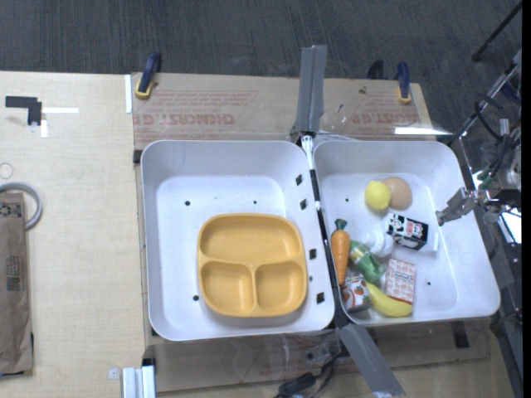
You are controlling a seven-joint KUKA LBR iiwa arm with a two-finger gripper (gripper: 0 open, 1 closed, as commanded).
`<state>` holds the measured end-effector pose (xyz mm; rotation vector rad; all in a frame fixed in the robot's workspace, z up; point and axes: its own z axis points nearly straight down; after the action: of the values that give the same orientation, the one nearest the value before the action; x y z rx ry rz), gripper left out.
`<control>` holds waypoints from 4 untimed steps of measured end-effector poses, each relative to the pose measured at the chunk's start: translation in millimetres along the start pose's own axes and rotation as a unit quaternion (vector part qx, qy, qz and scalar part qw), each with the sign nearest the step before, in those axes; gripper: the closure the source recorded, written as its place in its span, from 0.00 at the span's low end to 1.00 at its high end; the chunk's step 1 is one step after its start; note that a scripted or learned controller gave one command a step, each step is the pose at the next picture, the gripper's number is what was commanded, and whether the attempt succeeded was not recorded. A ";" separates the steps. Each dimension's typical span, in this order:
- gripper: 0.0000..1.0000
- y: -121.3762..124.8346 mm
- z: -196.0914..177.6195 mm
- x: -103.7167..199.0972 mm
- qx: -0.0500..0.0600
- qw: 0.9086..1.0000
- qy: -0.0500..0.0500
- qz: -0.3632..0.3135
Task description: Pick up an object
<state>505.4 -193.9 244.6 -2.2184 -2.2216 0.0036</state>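
Two white bins sat side by side at the near edge of the bench, the left bin (166, 222) holding a yellow divided plate (251, 264) at its middle, the right bin (452, 280) holding every loose item. Taking that plate as the landmark, the arm (506, 181) stood farthest to its right, at the outer rim of the right bin, with its gripper (455, 207) hanging above the bin's right side, nothing between its fingers; how wide they stood could not be told from above. Closest to the gripper, just to its left, lay a black-and-white milk carton (408, 231). Nearer the plate, a banana (383, 302) lay along the bin's near side, touching a small printed packet (401, 279). A carrot (339, 254) stood lengthwise just across the dividing wall from the plate, with a green item (363, 262) beside it. A yellow lemon (377, 194) and a tan ball (399, 192) touched each other farther back.

By this reckoning the pick was at the approach stage, nothing yet lifted. The next move would call for choosing one target, likely the carton, centring over it and coming straight down clear of its neighbours.
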 end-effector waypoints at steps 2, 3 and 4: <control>0.00 67.6 132.4 6.7 -0.015 0.996 -0.006 -0.085; 0.00 48.6 152.4 34.3 -0.002 0.999 0.000 -0.055; 1.00 48.5 143.6 33.3 -0.002 0.999 0.000 -0.053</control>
<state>553.4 -160.5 100.8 -2.0994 -2.3380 0.0006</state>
